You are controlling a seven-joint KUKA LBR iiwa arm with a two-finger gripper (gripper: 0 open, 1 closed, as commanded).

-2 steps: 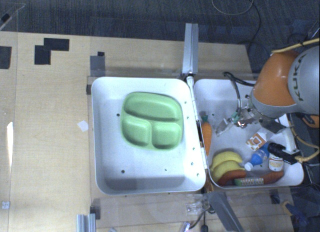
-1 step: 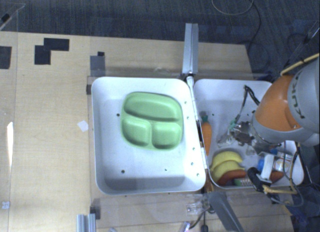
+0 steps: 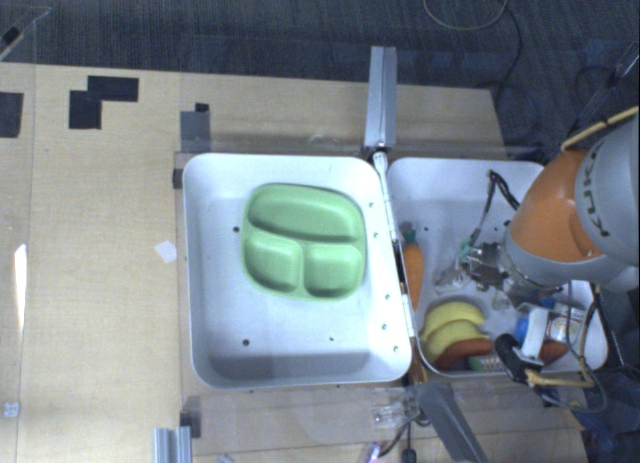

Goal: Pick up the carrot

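Note:
The carrot [image 3: 412, 269] is a small orange piece with a green top. It lies lengthwise along the left wall of the right bin [image 3: 440, 186]. My gripper [image 3: 474, 264] hangs low over the middle of that bin, a short way to the right of the carrot and apart from it. The grey wrist and its orange band [image 3: 556, 219] hide the bin's right part. Nothing shows in the gripper's grasp.
A yellow banana [image 3: 454, 320] and a red item [image 3: 466, 351] lie just in front of the gripper. A blue and white container [image 3: 533, 331] sits to their right. The left bin [image 3: 215, 351] holds a green divided plate [image 3: 303, 240]. A metal divider [image 3: 380, 101] separates the bins.

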